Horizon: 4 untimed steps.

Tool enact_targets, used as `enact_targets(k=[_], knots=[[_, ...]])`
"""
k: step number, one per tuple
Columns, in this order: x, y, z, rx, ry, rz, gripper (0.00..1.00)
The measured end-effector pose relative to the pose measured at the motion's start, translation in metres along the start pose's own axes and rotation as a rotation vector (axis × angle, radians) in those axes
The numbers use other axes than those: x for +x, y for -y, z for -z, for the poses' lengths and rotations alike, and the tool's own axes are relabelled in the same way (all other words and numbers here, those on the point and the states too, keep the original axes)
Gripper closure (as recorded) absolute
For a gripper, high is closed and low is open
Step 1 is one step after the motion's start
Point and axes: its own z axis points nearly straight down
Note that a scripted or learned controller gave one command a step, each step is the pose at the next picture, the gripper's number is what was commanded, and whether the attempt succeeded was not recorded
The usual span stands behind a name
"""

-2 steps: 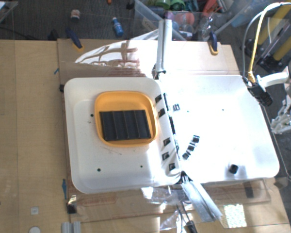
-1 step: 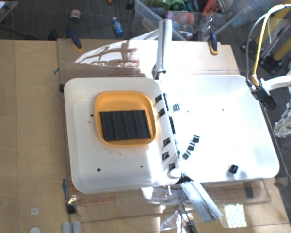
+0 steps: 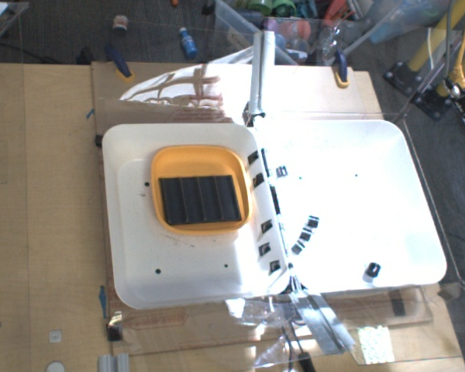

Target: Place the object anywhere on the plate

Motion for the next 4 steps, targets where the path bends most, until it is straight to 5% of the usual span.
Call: enact_targets(k=[1, 4], knots=[[0.012, 0.001, -0.104, -0.002, 0.008, -0.004, 1.00], [-0.015, -0.005, -0.128, -0.002, 0.008, -0.029, 1.00]])
